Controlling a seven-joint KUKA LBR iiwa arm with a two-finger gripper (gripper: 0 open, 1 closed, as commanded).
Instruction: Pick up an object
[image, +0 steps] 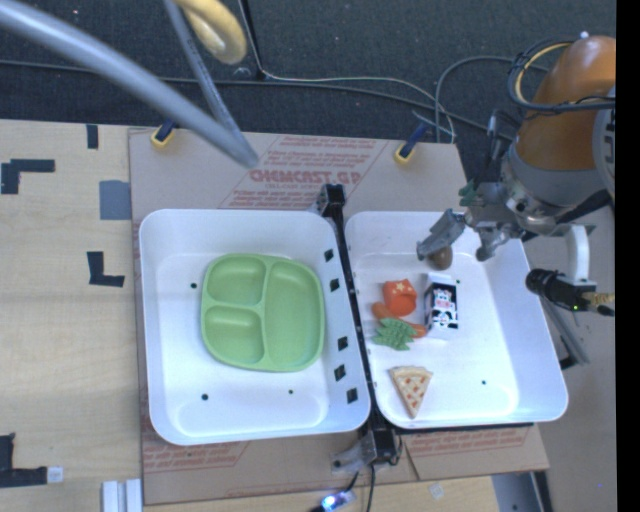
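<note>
White moulded plastic forms both bins; the right bin (520, 395) carries the loose items, the left bin (170, 400) a green sectioned plate (263, 310), smooth and rigid with three compartments.

Items in the right bin lie near its inner half: a red-orange toy piece (399, 294), a green leafy toy piece (394, 334) with an orange strip beneath it, a small black-and-white carton (442, 305), and a pizza-slice toy (411, 386) set apart toward the near wall.

The gripper (462, 238) hangs over the far part of the right bin, just beyond the carton. Its two fingers stand spread apart. A small brownish shape sits between them at the tips, but whether it is gripped or merely lies beneath cannot be told.

Judgement on handling: the carton is the nearest candidate. It appears light, stiff and box-shaped, with flat parallel faces that suit a two-finger pinch across its narrow width. Its surface looks glossy and may slip. The pizza slice is flat and offers little height to seize.
</note>
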